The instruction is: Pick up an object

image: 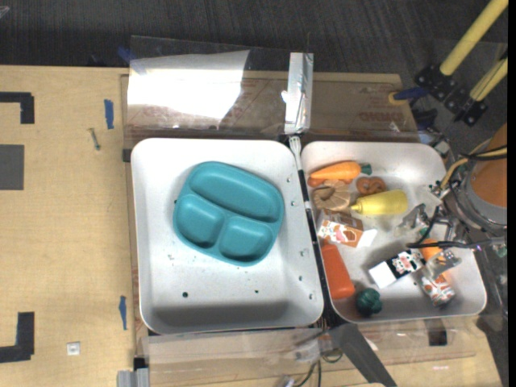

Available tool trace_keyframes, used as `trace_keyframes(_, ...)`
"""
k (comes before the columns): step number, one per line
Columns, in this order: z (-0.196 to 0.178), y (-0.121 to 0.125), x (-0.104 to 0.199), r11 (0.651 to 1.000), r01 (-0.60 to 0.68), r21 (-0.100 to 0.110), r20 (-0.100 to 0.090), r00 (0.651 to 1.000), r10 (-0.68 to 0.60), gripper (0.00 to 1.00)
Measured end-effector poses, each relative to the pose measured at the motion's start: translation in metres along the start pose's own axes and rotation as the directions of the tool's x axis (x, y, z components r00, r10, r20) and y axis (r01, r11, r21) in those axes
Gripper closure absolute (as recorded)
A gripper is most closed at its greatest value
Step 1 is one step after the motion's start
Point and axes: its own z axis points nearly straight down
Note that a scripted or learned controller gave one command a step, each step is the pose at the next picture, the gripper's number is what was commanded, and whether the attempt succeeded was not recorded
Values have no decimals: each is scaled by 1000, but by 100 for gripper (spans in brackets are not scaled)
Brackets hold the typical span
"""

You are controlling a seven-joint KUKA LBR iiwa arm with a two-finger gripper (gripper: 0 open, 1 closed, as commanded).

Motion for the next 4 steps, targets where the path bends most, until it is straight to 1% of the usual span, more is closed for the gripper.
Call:
trace_keyframes(1,-1,5,3,994,109,8,13,994,-109,0)
trace_keyframes(2,-2,9,3,962,274,7,15,962,-274,0)
trace_keyframes(3,-1,6,4,977,215,9,14,976,-215,0)
trace_keyframes(4,0,2,-1,965,262,2,3,965,-262,0)
